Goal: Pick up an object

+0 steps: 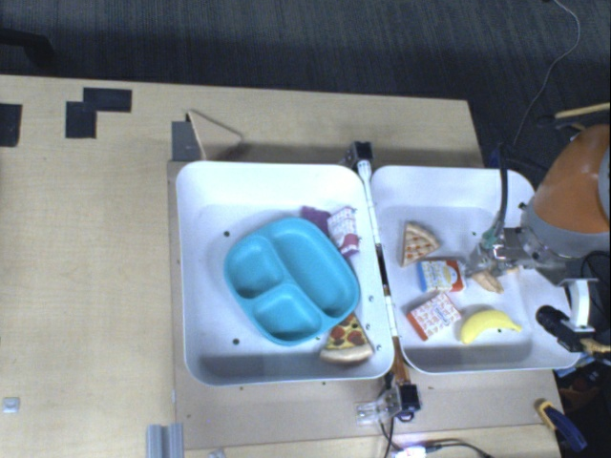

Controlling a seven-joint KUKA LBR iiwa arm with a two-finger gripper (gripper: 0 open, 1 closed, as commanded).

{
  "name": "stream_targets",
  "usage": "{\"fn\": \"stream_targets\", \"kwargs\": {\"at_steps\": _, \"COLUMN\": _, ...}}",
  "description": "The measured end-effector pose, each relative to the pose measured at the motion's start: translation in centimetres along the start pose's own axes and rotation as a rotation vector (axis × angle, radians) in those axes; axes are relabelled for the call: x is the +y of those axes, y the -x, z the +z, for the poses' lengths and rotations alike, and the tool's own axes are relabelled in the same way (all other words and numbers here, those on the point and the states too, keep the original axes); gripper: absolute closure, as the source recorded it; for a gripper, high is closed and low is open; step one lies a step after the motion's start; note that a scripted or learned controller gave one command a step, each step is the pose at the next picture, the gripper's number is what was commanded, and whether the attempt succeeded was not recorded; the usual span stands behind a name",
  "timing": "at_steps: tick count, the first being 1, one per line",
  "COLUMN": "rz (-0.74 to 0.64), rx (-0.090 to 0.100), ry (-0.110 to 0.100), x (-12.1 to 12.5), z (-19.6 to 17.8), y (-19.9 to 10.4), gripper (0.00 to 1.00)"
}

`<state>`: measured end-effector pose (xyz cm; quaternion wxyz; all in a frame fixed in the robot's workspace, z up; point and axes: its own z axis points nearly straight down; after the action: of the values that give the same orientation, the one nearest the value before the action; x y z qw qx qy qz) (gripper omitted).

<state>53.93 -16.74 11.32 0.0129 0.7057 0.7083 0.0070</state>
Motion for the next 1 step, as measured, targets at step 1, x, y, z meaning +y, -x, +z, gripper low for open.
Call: {"fn": "stream_targets", "kwargs": {"at_steps": 1, "rz": -0.001, "rx": 0.009, "ry": -0.024, "x": -1.29, "z": -8.28, "y": -6.6, "gripper": 1.0}}
